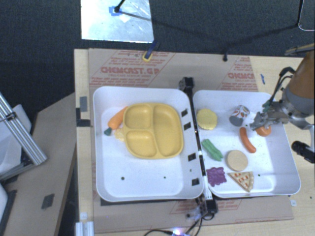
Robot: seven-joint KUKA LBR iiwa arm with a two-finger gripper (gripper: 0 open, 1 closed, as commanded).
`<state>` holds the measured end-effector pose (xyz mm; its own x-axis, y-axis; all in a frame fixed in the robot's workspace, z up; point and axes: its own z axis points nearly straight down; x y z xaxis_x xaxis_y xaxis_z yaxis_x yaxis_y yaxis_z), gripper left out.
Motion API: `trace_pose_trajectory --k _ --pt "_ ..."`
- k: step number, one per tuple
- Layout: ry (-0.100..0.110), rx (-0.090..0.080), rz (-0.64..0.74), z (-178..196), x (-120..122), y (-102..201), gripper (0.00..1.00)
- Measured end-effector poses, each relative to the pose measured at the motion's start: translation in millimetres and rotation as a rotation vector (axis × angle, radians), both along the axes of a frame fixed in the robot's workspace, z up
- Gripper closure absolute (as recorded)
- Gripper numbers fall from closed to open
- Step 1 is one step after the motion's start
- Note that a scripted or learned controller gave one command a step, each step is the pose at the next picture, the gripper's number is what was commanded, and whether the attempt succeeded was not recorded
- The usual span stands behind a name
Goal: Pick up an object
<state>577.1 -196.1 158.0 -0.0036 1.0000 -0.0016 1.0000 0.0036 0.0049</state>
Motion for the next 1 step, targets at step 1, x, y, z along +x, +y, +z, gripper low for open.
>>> trace_pose_trajectory --k 1 --pt "0.001 0.000 0.001 43.3 0.2 2.6 1.00"
